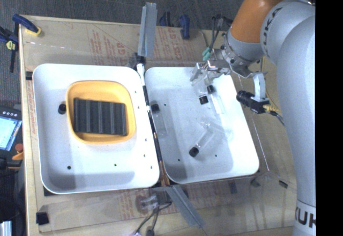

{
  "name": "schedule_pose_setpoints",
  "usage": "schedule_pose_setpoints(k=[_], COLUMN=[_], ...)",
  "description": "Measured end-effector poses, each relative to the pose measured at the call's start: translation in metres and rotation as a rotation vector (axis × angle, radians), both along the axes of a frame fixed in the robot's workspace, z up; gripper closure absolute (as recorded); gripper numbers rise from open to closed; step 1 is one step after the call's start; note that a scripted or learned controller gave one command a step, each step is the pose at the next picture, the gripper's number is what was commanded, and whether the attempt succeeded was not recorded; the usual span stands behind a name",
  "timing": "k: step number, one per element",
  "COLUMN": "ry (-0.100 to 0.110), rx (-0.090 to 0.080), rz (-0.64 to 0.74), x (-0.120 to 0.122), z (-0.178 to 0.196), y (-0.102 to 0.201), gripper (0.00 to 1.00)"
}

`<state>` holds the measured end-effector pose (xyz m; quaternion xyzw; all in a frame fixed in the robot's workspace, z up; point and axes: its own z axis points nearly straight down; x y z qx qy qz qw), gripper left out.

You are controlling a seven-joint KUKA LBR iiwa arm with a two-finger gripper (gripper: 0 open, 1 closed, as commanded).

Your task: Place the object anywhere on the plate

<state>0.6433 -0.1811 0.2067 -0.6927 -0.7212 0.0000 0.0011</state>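
Note:
A yellow plate (99, 89) with a dark ribbed centre lies in the left bin (53, 168). A small clear object with a black end (200, 142) lies on its side in the lower middle of the right bin (242, 161). My gripper (208, 86) hangs over the far part of the right bin, well behind the clear object and apart from it. Nothing can be made out in its grasp. The grey arm with its orange band (252, 15) reaches in from the right.
A raised divider (151, 122) runs between the two bins. A small black knob (62, 107) sits left of the plate. Clamps (183, 24) and cables lie along the bench's far edge, and a black fitting (249, 100) sticks out beside the right bin.

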Motion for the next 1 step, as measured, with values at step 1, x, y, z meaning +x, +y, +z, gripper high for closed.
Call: schedule_pose_setpoints(k=[1], ry=[0.001], rx=[-0.001], rz=[0.061], x=[-0.0135], z=[-0.0147], y=[0.0557], gripper=[1.0])
